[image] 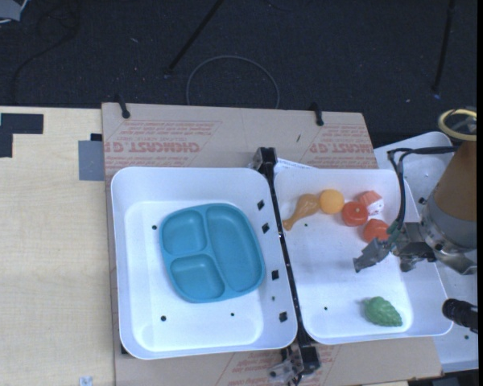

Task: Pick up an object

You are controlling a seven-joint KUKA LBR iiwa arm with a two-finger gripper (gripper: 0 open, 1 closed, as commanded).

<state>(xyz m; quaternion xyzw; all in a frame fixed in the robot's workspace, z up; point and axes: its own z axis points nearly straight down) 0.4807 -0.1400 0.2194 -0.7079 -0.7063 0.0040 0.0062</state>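
One red ball [375, 230] beside gripper [372, 257]

floor: dark carpet [322, 47] (cables trailing) | bench: pale wood [40, 256] | base: cardboard sheet [225, 139]

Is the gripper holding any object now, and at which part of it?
Nothing is held: the gripper hangs over bare floor of the right bin.

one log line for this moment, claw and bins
claw: over right bin, nothing visibly held | nearest: red ball | left bin: blue tray
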